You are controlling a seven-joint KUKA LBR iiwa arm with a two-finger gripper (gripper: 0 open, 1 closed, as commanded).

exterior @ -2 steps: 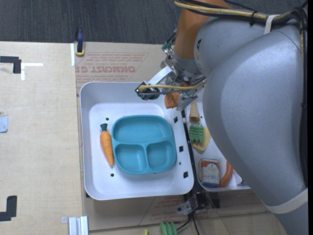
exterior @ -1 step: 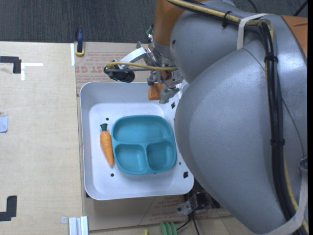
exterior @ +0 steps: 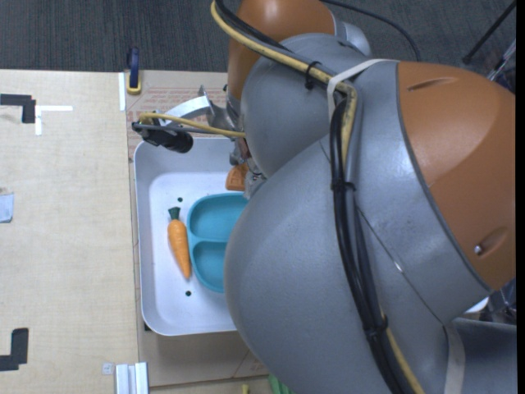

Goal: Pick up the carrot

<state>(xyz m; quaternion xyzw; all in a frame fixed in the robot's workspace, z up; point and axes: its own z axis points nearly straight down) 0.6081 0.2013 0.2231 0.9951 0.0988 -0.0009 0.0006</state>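
Note:
An orange carrot (exterior: 179, 245) with a dark green top lies in the white bin (exterior: 164, 306), lengthwise along the left side of a blue two-part dish (exterior: 210, 238). Its green end points to the far side. The gripper (exterior: 239, 158) hangs at the bin's far edge, up and to the right of the carrot and well apart from it. The grey arm's bulk covers most of the gripper. Nothing shows in its grasp.
A small brown object (exterior: 237, 177) sits at the blue dish's far rim, just below the gripper. The arm's large grey and orange body (exterior: 369, 220) hides the bin's right half. A pale wooden board (exterior: 66, 220) covers the left of the bench.

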